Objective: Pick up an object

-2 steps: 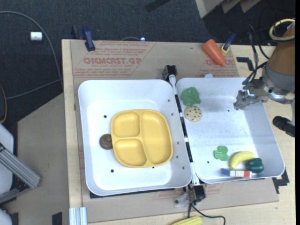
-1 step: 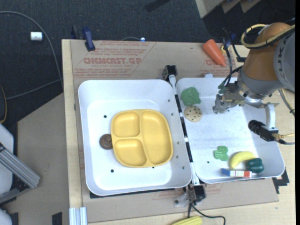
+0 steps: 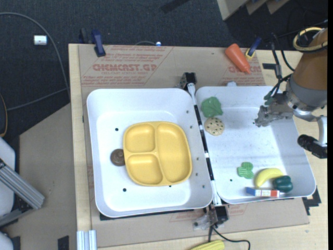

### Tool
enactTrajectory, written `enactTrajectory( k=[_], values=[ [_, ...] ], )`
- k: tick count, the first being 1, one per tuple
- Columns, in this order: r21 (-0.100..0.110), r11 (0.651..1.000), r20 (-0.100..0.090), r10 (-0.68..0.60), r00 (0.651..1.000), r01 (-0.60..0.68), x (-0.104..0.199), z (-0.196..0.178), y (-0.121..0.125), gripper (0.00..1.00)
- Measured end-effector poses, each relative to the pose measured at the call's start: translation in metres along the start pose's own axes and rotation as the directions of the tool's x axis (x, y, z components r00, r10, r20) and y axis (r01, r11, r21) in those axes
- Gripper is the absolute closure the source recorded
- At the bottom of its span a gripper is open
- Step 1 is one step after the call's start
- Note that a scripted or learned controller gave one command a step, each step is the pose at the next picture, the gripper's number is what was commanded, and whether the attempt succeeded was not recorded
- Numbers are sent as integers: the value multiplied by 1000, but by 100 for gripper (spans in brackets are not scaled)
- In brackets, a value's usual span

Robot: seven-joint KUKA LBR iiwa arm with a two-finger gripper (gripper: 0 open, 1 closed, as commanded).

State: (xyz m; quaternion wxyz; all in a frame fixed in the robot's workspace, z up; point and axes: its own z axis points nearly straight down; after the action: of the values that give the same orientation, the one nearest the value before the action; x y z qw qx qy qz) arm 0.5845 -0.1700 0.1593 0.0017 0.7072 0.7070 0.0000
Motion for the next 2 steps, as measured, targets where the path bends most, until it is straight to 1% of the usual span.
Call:
enactTrajectory(
  k=[1,2],
  values=[
    [3,1000,-4,-1,1000,1,92,-26,-4,100],
    [1,1000,-1,0,1000,0,37,18,44,100]
  ],
)
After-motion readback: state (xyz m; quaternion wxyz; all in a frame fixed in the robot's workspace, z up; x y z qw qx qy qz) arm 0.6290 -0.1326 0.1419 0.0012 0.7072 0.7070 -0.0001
